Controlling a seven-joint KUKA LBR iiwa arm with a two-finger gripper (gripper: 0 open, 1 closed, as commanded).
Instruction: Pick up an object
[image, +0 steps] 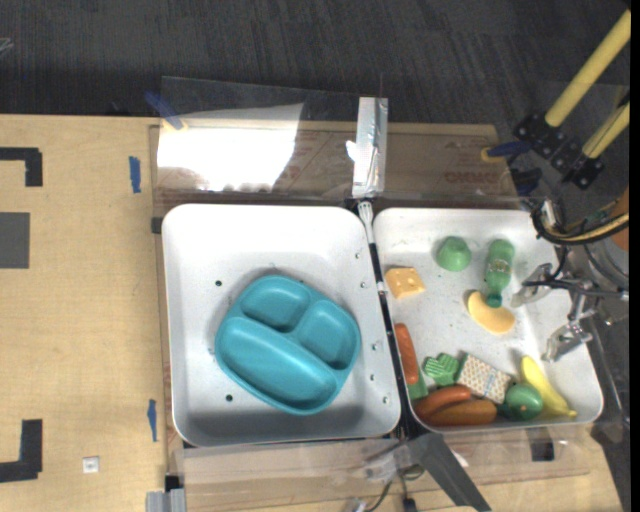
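Left bin (180, 300) held teal divided plate (288, 342), tilted, near centre. Right bin (420, 228) held toy food: green round piece (453, 253), green bottle (498, 266), cheese wedge (404, 283), yellow slice (491, 314), carrot (407, 352), sausages (455, 404), banana (543, 385), patterned block (484, 379). Gripper (565, 310) sat at right bin's right edge, beside banana; grip state could not be told.

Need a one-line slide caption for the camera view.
Gripper over right bin of toy food; teal tray in left bin.
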